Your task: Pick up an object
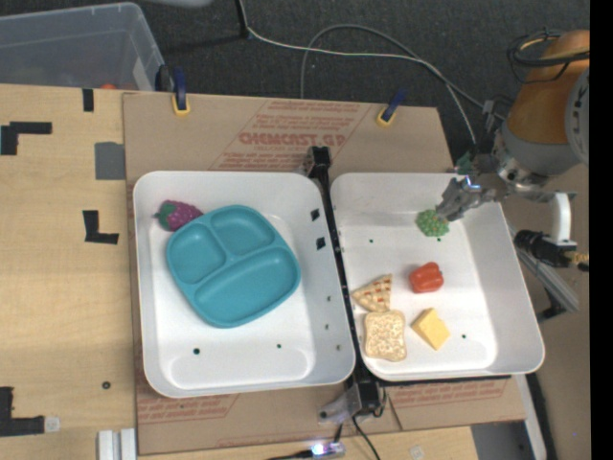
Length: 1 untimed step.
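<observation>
A small green broccoli-like toy (433, 223) sits in the upper part of the right shallow white bin (498, 286), touching the tip of the grey two-finger gripper (452, 205); whether the tool is open or clamped cannot be told. Below lie a red pepper-shaped toy (427, 277), a yellow cheese wedge (432, 330), a pizza slice (374, 294) and a slice of toast (385, 335). The left white bin (153, 286) holds a teal divided plastic plate (233, 264) with purple toy grapes (177, 215) at its upper left corner.
</observation>
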Each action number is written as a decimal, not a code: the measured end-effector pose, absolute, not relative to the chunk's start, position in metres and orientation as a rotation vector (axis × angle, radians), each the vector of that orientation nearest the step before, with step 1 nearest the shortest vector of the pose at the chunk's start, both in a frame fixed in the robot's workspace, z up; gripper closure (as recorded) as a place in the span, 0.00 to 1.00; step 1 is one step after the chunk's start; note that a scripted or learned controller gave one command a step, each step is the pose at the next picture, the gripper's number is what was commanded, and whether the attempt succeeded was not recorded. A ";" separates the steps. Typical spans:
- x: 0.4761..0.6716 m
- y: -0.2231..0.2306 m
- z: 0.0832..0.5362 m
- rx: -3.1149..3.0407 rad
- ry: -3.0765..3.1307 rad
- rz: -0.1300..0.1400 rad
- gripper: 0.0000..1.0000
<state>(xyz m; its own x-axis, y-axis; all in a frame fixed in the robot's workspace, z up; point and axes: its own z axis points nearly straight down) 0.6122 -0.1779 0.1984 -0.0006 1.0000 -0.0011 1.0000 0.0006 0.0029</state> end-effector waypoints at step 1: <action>0.621 -0.184 0.255 2.216 2.219 0.003 1.00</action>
<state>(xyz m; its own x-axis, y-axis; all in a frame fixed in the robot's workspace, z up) 0.6210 -0.1837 0.2554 -0.0015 1.0000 -0.0022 1.0000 0.0015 0.0051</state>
